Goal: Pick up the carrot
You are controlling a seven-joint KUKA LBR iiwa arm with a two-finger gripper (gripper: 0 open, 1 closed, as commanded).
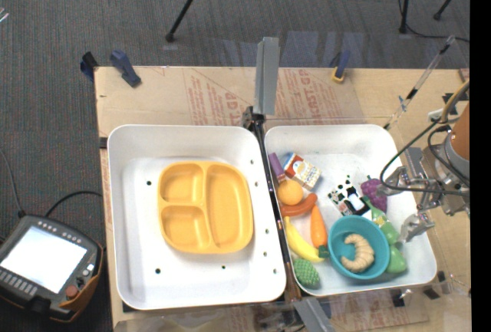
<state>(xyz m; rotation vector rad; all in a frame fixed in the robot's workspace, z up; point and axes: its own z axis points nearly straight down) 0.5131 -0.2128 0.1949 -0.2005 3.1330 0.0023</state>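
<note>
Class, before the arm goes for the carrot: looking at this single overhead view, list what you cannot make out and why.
1. Gripper: whether it is open or shut, too small and cluttered by cables.
2. Green items behind the teal bowl: partly hidden by its rim, identity unclear.
3. Carrot: its lower tip, covered by the bowl's edge.
4. Arm: cut off at the right edge.

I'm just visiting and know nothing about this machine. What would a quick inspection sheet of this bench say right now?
Surface: two white bins; left bin holds a yellow divided plate.
Job's things: carrot lies in the right bin, untouched.
Clutter: banana, orange, teal bowl, small carton crowd the carrot.
Grippers: pincer over the right bin's right side, away from the carrot.
Cables: thin wires beside the arm.
Surroundings: tablet on carpet; tripod legs.
</note>
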